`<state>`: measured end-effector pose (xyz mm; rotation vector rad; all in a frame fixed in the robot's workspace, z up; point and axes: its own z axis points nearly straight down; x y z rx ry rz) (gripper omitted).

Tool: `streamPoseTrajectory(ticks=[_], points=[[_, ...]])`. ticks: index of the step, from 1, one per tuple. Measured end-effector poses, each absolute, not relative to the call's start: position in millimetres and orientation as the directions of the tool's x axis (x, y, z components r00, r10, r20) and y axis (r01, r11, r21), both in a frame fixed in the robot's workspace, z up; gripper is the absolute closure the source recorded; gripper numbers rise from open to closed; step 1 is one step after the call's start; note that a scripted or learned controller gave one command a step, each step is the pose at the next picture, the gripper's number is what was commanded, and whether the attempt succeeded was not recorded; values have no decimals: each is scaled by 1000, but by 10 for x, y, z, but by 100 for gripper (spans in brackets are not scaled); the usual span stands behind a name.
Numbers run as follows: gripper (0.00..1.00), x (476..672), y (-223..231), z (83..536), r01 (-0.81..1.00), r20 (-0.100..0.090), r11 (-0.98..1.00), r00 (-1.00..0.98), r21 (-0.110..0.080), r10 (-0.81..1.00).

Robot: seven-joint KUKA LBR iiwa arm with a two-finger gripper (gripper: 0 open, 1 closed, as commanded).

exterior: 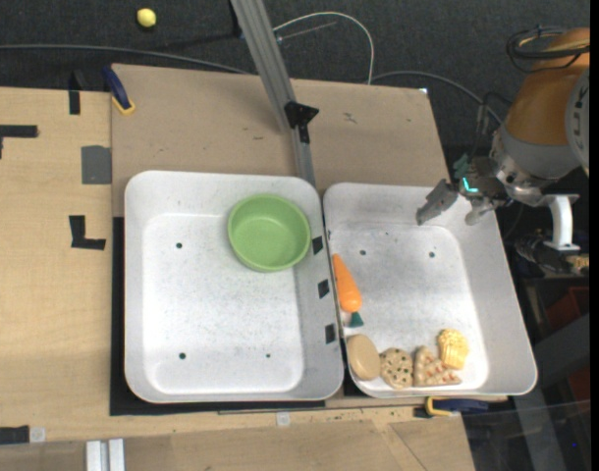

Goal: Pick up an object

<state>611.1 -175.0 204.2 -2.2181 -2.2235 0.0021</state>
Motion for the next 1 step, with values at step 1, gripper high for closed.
streamPoseTrajectory(ticks=[1], points=[[0, 6067, -1775, 1405, 1000, 0, 1, -1, -7, 1000]])
